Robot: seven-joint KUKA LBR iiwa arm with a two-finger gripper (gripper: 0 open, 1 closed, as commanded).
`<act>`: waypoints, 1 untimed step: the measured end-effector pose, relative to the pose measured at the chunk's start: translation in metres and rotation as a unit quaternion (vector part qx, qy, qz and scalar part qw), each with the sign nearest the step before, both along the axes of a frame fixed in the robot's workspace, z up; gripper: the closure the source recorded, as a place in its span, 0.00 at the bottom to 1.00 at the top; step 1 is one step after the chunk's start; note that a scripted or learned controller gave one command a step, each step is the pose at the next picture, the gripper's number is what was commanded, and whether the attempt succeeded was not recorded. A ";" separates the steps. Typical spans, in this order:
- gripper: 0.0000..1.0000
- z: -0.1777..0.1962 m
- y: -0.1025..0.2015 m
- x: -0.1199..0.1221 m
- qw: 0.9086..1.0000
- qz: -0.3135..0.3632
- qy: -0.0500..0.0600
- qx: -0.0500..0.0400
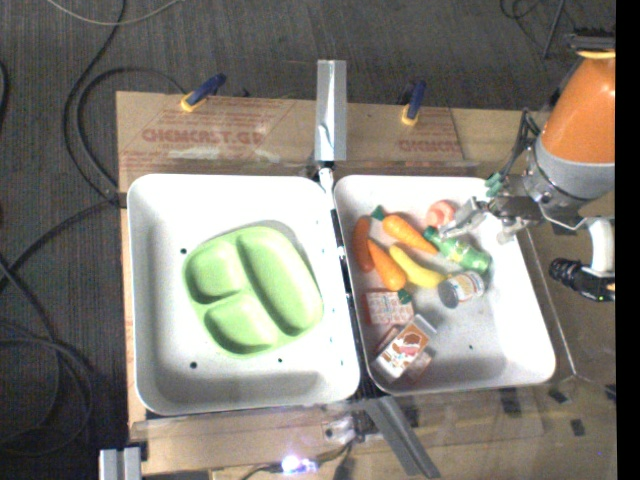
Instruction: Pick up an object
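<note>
1. While the end effector hangs over the right bin, note that you cannot tell its state.
2. Locate the carrot: it lies just left of the end effector, in the bin's upper half.
3. Observe its long axis running upper-left to lower-right.
4. Expect a short leftward reach.

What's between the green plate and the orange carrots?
In the camera view, the two white bins' touching walls lie between the green three-part plastic plate and the orange toy carrots.

The arm shows an orange band above grey, ending in a metallic pincer.
</note>
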State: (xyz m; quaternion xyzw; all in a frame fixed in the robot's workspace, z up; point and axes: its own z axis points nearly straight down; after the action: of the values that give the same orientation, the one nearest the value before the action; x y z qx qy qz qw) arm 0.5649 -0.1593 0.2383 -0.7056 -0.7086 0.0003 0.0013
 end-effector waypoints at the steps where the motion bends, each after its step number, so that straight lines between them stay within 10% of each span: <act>1: 0.00 -0.145 0.016 0.029 0.995 0.101 -0.003 -0.001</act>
State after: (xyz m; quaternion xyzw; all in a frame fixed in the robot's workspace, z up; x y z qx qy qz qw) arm 0.5936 -0.1428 0.0935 -0.6304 -0.7763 -0.0008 -0.0011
